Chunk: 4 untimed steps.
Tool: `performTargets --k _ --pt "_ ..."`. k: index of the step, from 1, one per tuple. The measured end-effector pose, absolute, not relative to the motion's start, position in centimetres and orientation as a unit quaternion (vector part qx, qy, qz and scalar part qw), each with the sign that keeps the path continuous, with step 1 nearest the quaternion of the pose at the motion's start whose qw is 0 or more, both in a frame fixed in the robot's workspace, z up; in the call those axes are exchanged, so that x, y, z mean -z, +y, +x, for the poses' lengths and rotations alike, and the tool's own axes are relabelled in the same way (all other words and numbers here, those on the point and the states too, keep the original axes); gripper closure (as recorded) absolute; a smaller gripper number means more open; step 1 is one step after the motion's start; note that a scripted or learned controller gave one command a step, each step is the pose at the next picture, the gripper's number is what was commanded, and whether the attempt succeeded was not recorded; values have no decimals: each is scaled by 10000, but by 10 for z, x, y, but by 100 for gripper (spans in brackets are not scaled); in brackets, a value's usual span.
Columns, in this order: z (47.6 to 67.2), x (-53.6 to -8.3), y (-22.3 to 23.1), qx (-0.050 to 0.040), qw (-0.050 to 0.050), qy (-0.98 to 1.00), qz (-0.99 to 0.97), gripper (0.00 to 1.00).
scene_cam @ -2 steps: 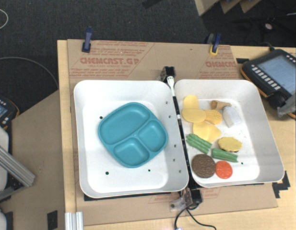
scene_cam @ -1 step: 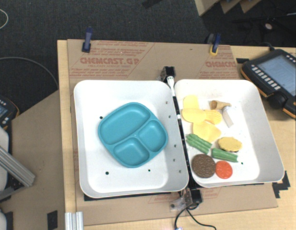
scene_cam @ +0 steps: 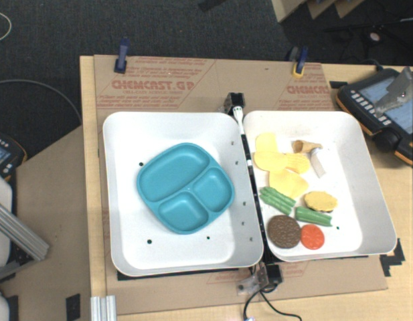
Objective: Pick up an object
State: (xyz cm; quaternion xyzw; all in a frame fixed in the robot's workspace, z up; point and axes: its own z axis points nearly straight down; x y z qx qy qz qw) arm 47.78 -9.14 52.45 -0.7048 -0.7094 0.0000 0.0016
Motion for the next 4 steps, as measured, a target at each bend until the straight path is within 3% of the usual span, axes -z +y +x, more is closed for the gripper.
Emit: performTargets --k 1,2,3,4 --pt "480 -535 -95 10 -19 -7074 -7068 100" --pt "478 -424 -143 -35 41 -7050 -7092 100" --pt "527 -479 -183 13 -48 -7066 -7076 100" --pt "477 -403 -205 -17 33 -7054 -7088 100"
